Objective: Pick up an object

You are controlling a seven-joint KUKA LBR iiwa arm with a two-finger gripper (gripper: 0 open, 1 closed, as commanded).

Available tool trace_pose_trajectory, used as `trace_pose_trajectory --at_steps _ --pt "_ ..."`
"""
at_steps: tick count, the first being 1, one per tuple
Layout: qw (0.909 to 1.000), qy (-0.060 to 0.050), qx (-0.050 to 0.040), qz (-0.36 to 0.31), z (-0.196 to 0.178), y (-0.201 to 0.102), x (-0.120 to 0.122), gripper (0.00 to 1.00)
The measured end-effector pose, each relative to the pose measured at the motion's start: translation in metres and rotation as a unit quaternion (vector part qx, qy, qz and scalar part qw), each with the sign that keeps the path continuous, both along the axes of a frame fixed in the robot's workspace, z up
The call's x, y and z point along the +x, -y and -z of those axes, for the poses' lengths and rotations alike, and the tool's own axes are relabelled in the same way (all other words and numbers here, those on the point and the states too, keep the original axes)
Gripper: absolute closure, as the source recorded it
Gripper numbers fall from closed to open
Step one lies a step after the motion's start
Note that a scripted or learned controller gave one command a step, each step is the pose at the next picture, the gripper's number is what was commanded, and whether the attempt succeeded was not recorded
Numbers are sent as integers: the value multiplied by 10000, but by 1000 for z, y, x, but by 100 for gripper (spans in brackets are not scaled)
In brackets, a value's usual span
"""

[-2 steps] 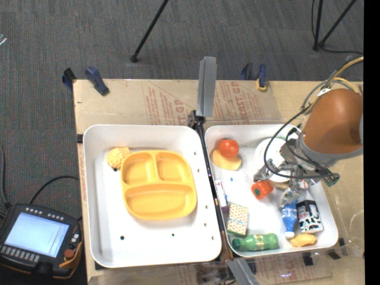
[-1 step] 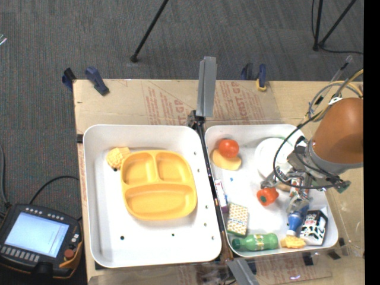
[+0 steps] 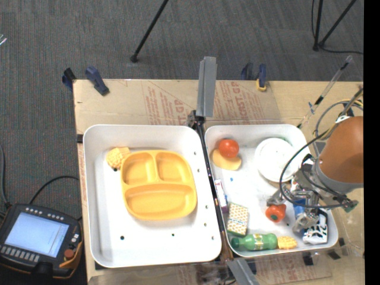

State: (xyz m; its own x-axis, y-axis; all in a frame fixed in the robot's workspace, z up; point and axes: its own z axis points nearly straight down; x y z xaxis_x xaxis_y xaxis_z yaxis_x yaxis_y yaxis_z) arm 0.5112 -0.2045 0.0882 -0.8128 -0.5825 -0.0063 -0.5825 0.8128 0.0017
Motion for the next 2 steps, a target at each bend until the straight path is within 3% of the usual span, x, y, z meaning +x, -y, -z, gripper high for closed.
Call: trace_pose_trajectory --at_steps 1,2 --pt "9982 -17 -6 -592 1 -55 -20 0" --pt "9979 -16 4 -642 -7 -58 -19 100"
